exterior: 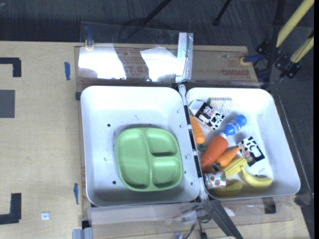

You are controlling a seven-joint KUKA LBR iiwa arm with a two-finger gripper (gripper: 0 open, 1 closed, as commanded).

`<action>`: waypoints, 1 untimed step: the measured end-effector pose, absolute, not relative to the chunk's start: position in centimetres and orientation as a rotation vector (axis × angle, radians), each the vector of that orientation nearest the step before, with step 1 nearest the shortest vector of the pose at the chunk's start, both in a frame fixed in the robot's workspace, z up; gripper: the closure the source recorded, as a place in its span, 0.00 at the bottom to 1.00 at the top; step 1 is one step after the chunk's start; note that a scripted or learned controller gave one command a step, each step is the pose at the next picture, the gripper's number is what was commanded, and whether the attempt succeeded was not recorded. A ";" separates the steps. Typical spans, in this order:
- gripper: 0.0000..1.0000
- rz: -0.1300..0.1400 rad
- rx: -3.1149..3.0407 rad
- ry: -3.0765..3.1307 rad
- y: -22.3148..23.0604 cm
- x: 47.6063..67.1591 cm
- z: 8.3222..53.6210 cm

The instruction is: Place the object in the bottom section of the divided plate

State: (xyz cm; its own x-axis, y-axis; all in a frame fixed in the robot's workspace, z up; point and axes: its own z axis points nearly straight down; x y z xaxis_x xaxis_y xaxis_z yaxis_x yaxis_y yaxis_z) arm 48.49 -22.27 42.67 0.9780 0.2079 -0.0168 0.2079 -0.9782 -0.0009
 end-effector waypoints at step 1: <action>1.00 -0.014 3.126 0.321 -19.3 48.2 43.3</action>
